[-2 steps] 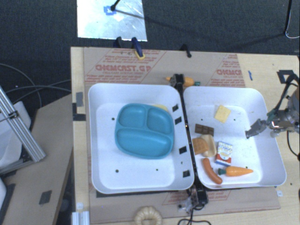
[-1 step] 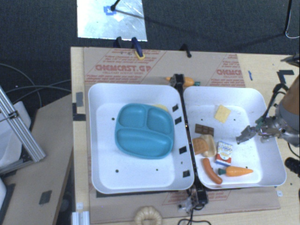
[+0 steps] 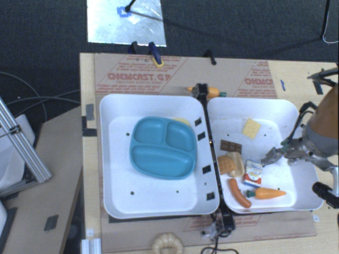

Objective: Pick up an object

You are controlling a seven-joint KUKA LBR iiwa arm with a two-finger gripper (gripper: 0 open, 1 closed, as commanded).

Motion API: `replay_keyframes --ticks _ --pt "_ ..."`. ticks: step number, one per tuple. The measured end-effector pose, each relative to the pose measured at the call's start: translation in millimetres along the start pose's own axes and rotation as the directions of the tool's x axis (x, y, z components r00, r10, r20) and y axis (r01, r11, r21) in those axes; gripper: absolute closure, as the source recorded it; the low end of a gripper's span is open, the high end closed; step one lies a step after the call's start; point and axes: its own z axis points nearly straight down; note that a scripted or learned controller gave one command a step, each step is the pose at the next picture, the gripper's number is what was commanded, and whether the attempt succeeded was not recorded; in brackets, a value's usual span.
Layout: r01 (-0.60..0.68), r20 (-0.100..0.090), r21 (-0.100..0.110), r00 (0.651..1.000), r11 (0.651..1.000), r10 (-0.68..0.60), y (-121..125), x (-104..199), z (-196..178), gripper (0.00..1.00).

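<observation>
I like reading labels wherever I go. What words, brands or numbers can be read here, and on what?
"CHEMCAST GP", red print on the brown sheet under the bins, upper left.
The same red print on the sheet's upper right: too blurred to read for sure.
Small carton in the right bin: printing too small to read.

Red lettering reading "CHEMCAST GP" is printed on the brown protective sheet (image 3: 159, 73) that covers the table beneath the two bins, to the upper left above the left bin. The same red mark repeats at the upper right of the sheet, above the right bin, where it is fainter and harder to read. The small carton (image 3: 253, 172) in the right bin carries printing too small to make out.
</observation>
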Motion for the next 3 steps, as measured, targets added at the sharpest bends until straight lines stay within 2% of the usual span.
replay_keyframes --ticks 1,2,3 --pt "0.000 -0.003 -0.005 1.000 1.000 0.000 3 1 41 0.00" --pt "0.002 -0.002 -0.012 1.000 1.000 -0.002 5 2 28 1.00" --pt "0.004 0.003 -0.010 1.000 1.000 -0.004 13 10 -27 1.00"
